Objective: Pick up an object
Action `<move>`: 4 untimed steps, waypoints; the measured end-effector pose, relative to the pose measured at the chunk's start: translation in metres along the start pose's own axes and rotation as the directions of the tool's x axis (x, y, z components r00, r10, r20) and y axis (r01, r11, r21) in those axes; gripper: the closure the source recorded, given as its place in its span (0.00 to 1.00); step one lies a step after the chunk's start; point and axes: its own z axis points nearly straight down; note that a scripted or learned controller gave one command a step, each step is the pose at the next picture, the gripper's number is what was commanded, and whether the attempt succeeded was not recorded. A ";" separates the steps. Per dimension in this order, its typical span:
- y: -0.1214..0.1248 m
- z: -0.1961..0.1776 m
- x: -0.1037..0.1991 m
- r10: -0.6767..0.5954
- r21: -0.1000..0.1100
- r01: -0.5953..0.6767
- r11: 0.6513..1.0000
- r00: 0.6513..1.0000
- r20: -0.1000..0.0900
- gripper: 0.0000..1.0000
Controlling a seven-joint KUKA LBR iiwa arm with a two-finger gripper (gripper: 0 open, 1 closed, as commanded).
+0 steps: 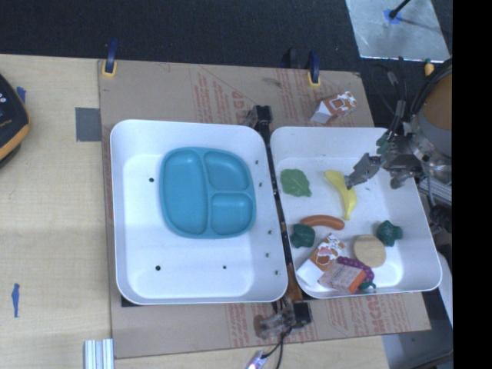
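The right bin [407, 206] holds several toy foods: a green leafy piece [294, 182], a yellow banana [343, 192], an orange sausage [321, 222], two dark green broccoli pieces [303, 236] [388, 232], a tan round piece [369, 250], a small carton [329, 250] and a purple and orange packet [347, 274]. My gripper [378, 177] hangs over the bin's upper right part, just right of the banana. It is open, with nothing between its fingers. One finger [360, 174] points toward the banana's top end.
The left bin [131, 229] holds a blue divided plate [207, 191]. Another small carton [335, 106] lies on the cardboard behind the right bin. The arm comes in over the right bin's right rim.
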 end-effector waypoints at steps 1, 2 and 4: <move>0.025 0.067 -0.049 0.001 0.002 -0.001 1.000 1.000 0.002 0.00; 0.059 0.145 -0.039 0.000 0.002 0.000 1.000 1.000 0.001 0.00; 0.090 0.148 0.029 -0.002 -0.016 0.002 1.000 1.000 0.004 1.00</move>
